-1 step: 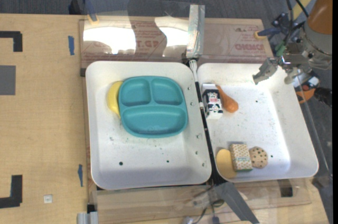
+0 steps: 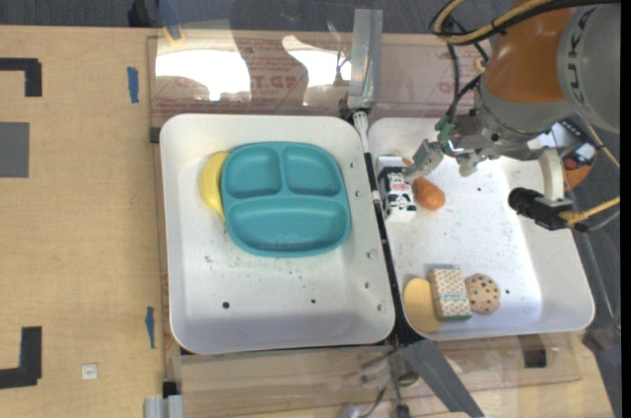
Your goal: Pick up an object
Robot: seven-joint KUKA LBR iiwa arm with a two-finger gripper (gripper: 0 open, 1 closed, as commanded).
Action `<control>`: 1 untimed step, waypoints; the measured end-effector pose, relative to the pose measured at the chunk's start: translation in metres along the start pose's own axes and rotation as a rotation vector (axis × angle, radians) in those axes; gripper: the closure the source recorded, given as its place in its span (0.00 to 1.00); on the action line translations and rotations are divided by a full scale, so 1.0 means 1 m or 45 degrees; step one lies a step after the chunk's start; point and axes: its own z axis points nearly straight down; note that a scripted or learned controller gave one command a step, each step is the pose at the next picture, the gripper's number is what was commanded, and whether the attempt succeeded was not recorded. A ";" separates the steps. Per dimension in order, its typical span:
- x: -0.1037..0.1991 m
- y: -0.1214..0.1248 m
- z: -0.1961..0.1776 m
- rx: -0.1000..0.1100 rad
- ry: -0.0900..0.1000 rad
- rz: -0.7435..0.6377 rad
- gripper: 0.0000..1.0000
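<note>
Beside the central divider between the two white bins, a small orange object [image 2: 430, 196] is seen lying on the floor of the right bin [image 2: 513, 248], with a small black-and-white carton [image 2: 397, 192] just to its left, against the divider. The hand [image 2: 431, 155] is positioned just above and slightly behind the orange object, at the end of the grey arm [image 2: 537, 71] with its orange band. Whether the hand is open or closed cannot be told from this view; nothing is seen held in it.

Relative to the orange object, the remaining items are placed as follows. Toward the near edge of the right bin, well apart from it, a group of three is found: a yellow-orange rounded piece [image 2: 418, 300], a patterned box [image 2: 451, 293] touching it, and a round speckled biscuit [image 2: 482, 292] just beside the box. Across the divider, in the left bin [image 2: 197, 298], a teal compartment tray [image 2: 287, 198] is laid over a yellow item [image 2: 211, 181].

The step in hand is judged to be the approach — no object is lifted yet. The next move calls for a descent onto the orange object, the carton being close enough to obstruct one side of the grasp — then closure and a straight lift.
</note>
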 end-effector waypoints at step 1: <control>-0.037 -0.009 0.068 -0.033 -0.016 -0.130 0.00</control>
